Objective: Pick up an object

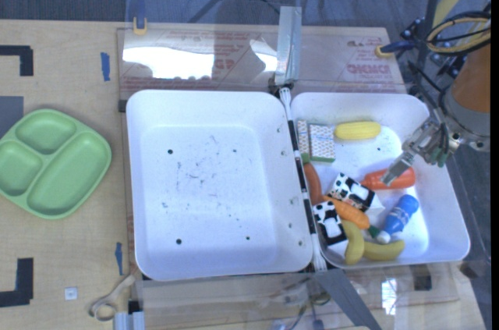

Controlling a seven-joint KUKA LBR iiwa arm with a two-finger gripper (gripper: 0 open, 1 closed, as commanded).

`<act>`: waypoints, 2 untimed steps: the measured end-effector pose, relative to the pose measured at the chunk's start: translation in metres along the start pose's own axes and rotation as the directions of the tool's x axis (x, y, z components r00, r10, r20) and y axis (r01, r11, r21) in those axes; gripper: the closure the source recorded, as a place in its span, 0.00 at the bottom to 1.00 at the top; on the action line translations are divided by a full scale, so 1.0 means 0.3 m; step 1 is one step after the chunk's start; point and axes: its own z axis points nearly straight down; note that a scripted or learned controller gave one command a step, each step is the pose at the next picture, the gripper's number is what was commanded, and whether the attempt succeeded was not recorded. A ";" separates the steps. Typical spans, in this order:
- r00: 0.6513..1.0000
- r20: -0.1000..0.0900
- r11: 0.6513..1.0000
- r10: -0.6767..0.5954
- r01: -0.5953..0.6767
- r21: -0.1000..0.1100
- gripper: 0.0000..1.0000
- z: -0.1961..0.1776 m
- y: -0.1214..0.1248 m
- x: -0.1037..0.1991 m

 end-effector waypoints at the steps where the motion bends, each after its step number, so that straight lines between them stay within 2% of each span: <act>1: 0.924 0.018 0.925 -0.381 0.381 -0.002 0.00 0.192 0.034 -0.017; 2: 0.772 0.028 0.773 -0.634 0.634 0.012 0.00 0.225 0.119 -0.027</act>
